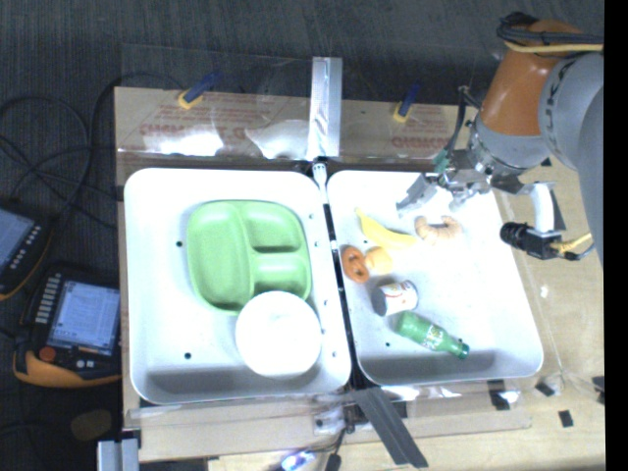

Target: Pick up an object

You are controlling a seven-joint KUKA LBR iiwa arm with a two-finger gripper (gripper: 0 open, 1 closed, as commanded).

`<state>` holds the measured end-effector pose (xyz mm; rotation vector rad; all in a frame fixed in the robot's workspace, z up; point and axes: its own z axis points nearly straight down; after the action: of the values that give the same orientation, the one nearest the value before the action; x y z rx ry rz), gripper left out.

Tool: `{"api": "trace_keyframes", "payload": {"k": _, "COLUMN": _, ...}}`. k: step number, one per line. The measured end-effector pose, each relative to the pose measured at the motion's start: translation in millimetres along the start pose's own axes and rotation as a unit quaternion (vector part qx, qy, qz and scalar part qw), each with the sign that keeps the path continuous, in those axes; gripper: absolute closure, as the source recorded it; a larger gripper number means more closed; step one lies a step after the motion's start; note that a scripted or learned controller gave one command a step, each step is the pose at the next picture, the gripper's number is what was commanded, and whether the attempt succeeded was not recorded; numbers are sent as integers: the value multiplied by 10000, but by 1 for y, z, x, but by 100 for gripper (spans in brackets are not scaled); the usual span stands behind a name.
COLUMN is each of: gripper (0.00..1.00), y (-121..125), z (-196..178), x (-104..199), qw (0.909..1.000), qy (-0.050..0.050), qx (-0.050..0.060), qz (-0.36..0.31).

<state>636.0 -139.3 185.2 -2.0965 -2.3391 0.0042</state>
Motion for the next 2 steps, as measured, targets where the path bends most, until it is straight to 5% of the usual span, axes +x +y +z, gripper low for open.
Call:
{"api": "trace_keyframes", "payload": {"k": 1, "gripper": 0, "y": -1, "z": 96, "x": 28, "qw": 9998, "qy": -21, "qx": -57, "qz": -189}}
{"api": "trace_keyframes", "payload": {"k": 2, "gripper": 100, "y": 0, "z": 84, "x": 27, "qw": 9998, "qy": -18, "qx": -79, "qz": -186}}
